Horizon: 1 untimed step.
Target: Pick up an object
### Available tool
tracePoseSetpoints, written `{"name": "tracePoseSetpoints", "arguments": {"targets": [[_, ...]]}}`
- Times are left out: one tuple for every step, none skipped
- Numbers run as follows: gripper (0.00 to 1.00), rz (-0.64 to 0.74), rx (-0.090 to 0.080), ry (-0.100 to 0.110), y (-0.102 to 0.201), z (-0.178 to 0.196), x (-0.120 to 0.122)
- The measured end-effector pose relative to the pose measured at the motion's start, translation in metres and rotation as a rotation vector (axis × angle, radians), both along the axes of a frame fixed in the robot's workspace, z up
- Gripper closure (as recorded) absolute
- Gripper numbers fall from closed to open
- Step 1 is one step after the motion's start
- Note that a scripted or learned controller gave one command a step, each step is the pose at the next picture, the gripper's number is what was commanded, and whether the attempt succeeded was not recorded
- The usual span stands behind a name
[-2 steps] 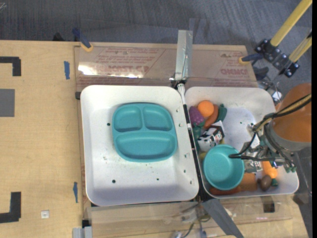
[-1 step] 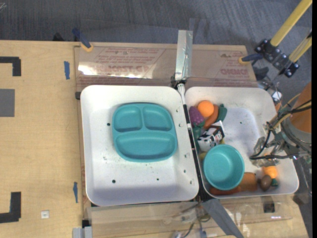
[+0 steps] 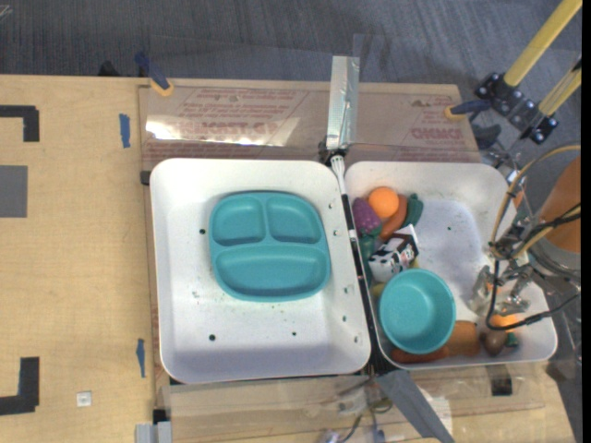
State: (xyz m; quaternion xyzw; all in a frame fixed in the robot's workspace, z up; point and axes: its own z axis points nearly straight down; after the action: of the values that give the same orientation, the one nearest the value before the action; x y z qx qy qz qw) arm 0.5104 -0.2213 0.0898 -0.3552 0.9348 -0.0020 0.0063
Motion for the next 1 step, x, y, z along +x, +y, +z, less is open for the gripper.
{"name": "tracePoseSetpoints", "arguments": {"targets": [[1.00,0.278,-0.005,0.003,0.0104,-0.0006,0.0212]]}}
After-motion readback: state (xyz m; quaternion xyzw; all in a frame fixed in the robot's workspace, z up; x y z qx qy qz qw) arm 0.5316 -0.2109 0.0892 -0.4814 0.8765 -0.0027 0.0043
